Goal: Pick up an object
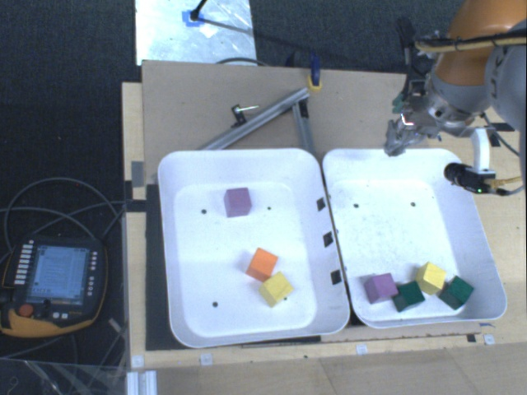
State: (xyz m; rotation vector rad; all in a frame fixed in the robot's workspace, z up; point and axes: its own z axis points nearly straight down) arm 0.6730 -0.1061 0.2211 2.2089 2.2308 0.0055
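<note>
Camera view: gripper (401, 142) hangs over the right bin's (412, 220) far rim, nothing under it; I can't tell its state, too blurry. Nearest pick: purple cube (380, 286) at near edge w/ green cubes (408, 296). Prob. light, rigid; I'd take flat opposite sides. Smooth white bins on cardboard-topped counter (354, 105).

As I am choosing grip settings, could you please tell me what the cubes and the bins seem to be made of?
The orange cube and purple cube look like painted wood or matte plastic: flat colour, crisp edges, no shine. Which one, the view leaves open. The left bin and right bin look like smooth moulded white plastic, with rounded corners and raised rims.
</note>
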